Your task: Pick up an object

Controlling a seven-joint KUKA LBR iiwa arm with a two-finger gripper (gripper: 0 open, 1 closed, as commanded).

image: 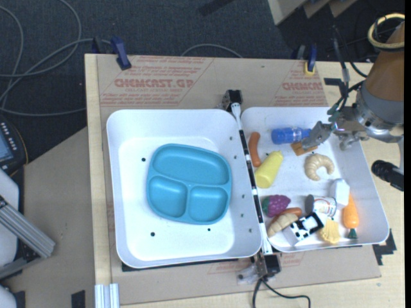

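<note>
The right bin (376, 197) holds several toy foods. At its far side lie a blue bottle (287, 135) and a small brown piece (300, 148). A tan croissant (319, 165) lies just nearer than these. My gripper (332, 135) hangs over the bin's far right part, just right of the bottle and above the croissant. The brown piece lies close by its left side; whether they touch I cannot tell. Nothing shows as held.
The same bin holds an orange sausage (255, 148), a yellow piece (268, 167), purple grapes (277, 204), a bread roll (282, 221), a carrot (350, 215) and a cheese wedge (331, 231). A blue divided plate (189, 183) lies in the left bin (122, 172).
</note>
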